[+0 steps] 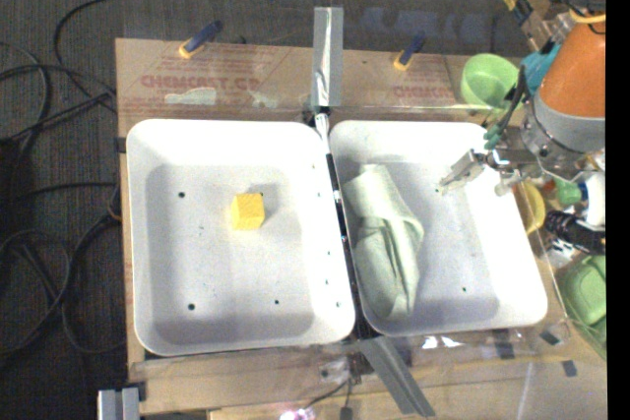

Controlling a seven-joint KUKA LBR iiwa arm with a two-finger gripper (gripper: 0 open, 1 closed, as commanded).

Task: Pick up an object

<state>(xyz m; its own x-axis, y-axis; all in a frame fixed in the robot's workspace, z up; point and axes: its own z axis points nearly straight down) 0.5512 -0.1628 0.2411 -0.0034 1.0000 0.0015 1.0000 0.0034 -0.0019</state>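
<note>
Two bins side by side, gripper over the right one

The gripper [471, 169] hangs above the right bin [492, 300], near its far right corner. A folded cloth [386, 236] lies in that bin, left of the gripper and nearer the camera, against the wall shared with the left bin [167, 320]. A small block [248, 210] sits far left of the gripper, mid left bin.

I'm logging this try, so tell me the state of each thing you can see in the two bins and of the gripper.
Yellow block: sitting alone on the floor of the left bin, untouched.
Pale green cloth: lying crumpled in the right bin, against its left wall, untouched.
Gripper: over the right bin's upper right part, apart from the cloth, holding nothing.
</note>
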